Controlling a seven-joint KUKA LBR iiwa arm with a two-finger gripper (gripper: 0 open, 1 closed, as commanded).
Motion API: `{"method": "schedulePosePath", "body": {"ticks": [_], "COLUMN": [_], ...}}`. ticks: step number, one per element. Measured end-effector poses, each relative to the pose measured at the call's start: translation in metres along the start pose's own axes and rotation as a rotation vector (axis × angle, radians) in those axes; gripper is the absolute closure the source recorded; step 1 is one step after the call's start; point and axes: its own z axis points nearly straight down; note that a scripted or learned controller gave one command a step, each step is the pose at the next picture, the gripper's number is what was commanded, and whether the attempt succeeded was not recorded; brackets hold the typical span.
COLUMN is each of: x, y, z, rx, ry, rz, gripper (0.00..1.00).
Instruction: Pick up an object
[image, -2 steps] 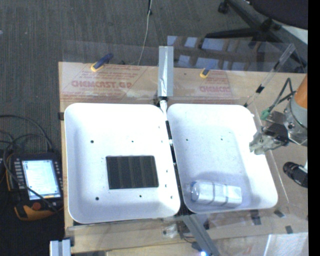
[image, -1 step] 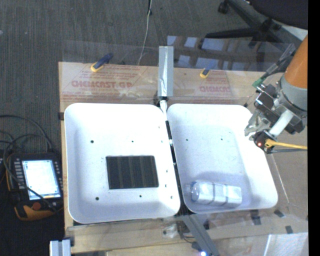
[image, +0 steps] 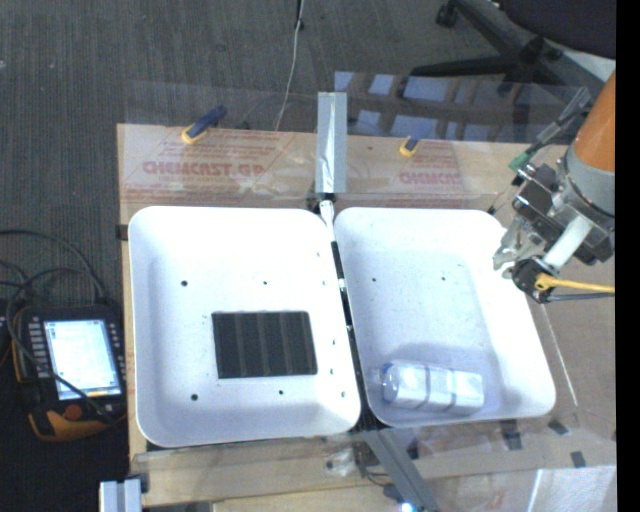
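A flat black ribbed rectangular pad (image: 264, 343) lies in the middle of the left bin (image: 160, 240). A clear plastic bottle with a white label (image: 432, 386) lies on its side near the front wall of the right bin (image: 420, 250). My gripper (image: 512, 258) hangs over the right rim of the right bin, toward the back, above and well apart from the bottle. Nothing shows in it.
A grey metal bar (image: 331, 143) stands at the back where the bins meet. Two small clamps (image: 203, 123) (image: 408, 147) sit on the board behind the bins. A handheld screen unit (image: 72, 358) lies on the floor to the left.
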Motion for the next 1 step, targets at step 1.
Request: {"method": "schedulePosePath", "body": {"ticks": [1], "x": [-0.0002], "y": [0.0001], "z": [0.0], "rx": [0.0], "ry": [0.0], "rz": [0.0], "gripper": [0.0]}}
